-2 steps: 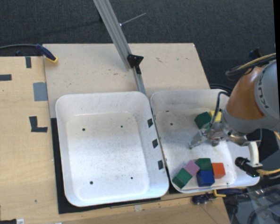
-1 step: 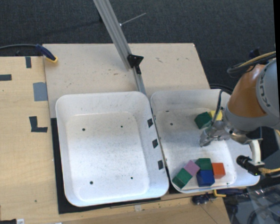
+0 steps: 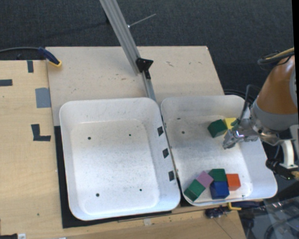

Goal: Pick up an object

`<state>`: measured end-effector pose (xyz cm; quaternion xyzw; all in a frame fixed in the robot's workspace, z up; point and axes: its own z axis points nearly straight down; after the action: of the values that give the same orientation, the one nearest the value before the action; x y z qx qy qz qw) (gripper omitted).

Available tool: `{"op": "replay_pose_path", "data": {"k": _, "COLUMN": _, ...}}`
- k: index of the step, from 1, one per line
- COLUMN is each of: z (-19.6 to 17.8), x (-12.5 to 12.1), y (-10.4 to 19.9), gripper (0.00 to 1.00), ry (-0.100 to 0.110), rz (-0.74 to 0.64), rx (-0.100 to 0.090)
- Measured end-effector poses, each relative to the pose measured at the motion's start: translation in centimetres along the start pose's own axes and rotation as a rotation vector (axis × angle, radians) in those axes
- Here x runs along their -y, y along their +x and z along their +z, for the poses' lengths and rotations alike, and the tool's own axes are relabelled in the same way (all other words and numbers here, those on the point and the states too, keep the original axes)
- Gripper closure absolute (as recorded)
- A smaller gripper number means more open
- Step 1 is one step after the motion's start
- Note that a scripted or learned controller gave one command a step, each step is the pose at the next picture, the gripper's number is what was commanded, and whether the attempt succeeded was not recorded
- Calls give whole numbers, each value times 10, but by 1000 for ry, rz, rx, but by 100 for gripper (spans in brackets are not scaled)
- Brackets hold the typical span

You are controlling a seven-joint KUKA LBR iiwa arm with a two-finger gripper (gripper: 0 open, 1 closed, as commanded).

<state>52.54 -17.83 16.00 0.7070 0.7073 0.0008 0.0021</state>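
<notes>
The bench (image 3: 111,68) is pale, scuffed board with a few grey tape marks on its left part, standing on dark carpet (image 3: 209,17). A black mat (image 3: 61,187) shows under the left edge of the bins. A slim grey metal rail (image 3: 124,34) crosses the bench top at a slant, ending in a black clamp (image 3: 144,65) just above the gap between the bins. A cable with a blue and yellow end (image 3: 49,57) lies at the bench's upper left.

Two shallow white plastic bins with rounded corners sit side by side, touching. The left bin (image 3: 70,146) is speckled with dark dust. The right bin (image 3: 189,114) holds seven small blocks. Two lie near its upper right: a green block (image 3: 216,128) and a yellow block (image 3: 231,122) just beside it. Five cluster at its lower edge: a green cube (image 3: 195,189), a purple block (image 3: 204,179), a dark green block (image 3: 217,174), a blue block (image 3: 219,189) and an orange block (image 3: 233,181).

The jaws (image 3: 234,136) hang over the right bin, just right of the green and yellow blocks; whether they are parted or hold anything cannot be told.
</notes>
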Motion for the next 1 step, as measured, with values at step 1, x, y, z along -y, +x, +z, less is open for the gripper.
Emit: {"op": "replay_pose_path", "data": {"k": 1, "z": -62, "x": -3, "y": 6, "gripper": 100, "ry": -2, "rz": -2, "rx": 0}}
